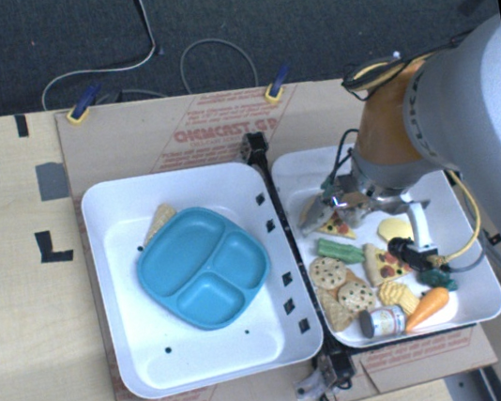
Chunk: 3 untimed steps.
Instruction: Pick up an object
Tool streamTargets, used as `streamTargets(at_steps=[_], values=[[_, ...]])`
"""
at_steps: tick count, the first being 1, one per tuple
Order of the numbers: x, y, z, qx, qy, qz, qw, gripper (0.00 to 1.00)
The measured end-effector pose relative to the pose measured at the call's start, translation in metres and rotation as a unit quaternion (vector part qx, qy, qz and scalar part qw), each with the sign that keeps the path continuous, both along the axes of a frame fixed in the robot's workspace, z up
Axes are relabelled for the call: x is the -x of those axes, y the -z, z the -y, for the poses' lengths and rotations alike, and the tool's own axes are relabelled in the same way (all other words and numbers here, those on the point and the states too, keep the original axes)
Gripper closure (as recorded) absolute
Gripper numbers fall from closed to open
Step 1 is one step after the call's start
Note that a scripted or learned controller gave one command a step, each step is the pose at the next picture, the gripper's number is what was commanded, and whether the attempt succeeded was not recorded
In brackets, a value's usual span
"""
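Well, small red-yellow pizza slice [335, 226] by hand [342, 209].

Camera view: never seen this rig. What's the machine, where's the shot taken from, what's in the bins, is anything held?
One fixed camera looks down at a slant on a bench. The grey arm with an orange band is a KUKA robot, reaching in from the right. Its gripper is down in the right bin, over a pile of toy food: cookies, a green piece, a carrot, a small jar. The left bin holds a blue divided plate with something tan tucked under its far edge. Whether anything is held cannot be made out here.
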<state>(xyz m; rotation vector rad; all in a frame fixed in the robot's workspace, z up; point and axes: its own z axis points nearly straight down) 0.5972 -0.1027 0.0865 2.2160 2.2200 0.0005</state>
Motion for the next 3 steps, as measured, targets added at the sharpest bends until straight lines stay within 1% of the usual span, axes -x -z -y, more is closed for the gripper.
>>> streamTargets(at_steps=[1, 2, 3], values=[[-0.020, -0.011, 0.029, -0.0015, 0.001, -0.001, 1.0000, 0.00], [-0.008, -0.001, -0.001, -0.0002, 0.000, 0.001, 1.0000, 0.00], [0.004, 0.000, 0.000, -0.0001, 0.000, 0.002, 1.0000, 0.00]])
